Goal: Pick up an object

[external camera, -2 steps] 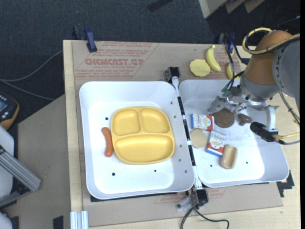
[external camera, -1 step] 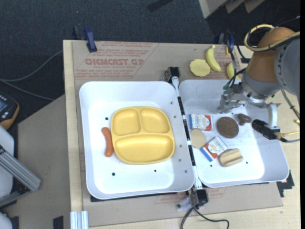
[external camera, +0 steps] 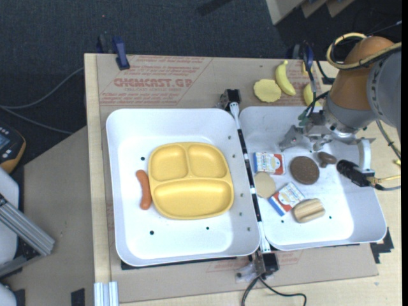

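- Several small items lie in the right bin [external camera: 357, 228]: a brown round patty [external camera: 305, 169], a pale round cracker [external camera: 264, 185], a bun [external camera: 308, 210] and two flat packets [external camera: 268, 162].
- We note the gripper [external camera: 313, 137] low over the bin's far end, just above the patty; whether it is spread or pressed together, we cannot tell. Nothing visibly held.
- The left bin [external camera: 121, 171] holds a yellow divided tray [external camera: 190, 180] with a sausage [external camera: 144, 189] just beside it.
- We judge the patty light, stiff and flat; best pinched across its edge. The bun looks bulkier, likely an easier grip.
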Robot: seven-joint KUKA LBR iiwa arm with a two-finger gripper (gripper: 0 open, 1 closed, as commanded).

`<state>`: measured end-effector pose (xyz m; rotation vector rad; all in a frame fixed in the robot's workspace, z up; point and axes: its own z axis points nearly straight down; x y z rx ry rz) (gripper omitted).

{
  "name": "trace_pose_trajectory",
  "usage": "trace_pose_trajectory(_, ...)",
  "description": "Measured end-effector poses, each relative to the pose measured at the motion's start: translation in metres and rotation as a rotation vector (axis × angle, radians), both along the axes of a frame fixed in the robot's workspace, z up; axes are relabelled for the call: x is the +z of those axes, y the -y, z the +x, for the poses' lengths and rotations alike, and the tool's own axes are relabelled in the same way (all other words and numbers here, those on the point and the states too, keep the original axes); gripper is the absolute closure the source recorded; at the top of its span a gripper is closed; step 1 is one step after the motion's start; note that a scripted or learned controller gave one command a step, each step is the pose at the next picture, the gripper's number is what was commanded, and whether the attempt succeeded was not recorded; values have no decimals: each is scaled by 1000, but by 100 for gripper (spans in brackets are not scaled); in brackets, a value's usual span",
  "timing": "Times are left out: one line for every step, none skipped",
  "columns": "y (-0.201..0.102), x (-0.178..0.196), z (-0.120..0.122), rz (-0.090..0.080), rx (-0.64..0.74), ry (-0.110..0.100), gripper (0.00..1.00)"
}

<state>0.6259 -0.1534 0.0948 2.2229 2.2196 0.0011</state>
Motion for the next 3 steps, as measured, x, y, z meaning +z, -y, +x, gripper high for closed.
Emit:
trace_pose_trajectory(20,-10,-43,11,1,-7,0)
trace_pose_trajectory(14,-10,17,-2,5,6,0)
trace_pose_trajectory(40,-10,-43,1,-2,-6,0)
